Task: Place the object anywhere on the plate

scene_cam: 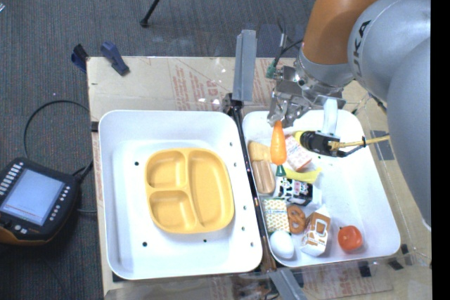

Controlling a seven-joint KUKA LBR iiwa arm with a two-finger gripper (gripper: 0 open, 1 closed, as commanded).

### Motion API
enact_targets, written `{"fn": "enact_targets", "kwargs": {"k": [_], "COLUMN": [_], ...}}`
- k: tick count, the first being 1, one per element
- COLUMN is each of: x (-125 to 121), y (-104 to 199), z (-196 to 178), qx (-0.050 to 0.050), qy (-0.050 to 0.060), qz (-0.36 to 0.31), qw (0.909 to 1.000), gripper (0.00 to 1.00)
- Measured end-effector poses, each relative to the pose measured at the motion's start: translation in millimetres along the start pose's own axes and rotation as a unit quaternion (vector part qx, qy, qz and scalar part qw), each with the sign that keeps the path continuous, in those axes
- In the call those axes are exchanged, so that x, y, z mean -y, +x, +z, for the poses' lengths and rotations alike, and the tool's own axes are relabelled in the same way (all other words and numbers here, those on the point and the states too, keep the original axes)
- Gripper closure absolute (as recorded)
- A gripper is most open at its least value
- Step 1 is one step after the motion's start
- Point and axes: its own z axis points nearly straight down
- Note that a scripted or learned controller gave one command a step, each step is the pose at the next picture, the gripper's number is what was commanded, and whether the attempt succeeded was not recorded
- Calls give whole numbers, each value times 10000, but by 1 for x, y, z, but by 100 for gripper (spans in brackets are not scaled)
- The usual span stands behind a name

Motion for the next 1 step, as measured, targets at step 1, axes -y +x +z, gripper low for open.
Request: {"fn": "enact_targets", "kwargs": {"k": [1], "x": [0], "y": [0], "z": [0], "qx": [0], "qy": [-1], "qz": [0], "qw": [10000], "gripper": [0]}}
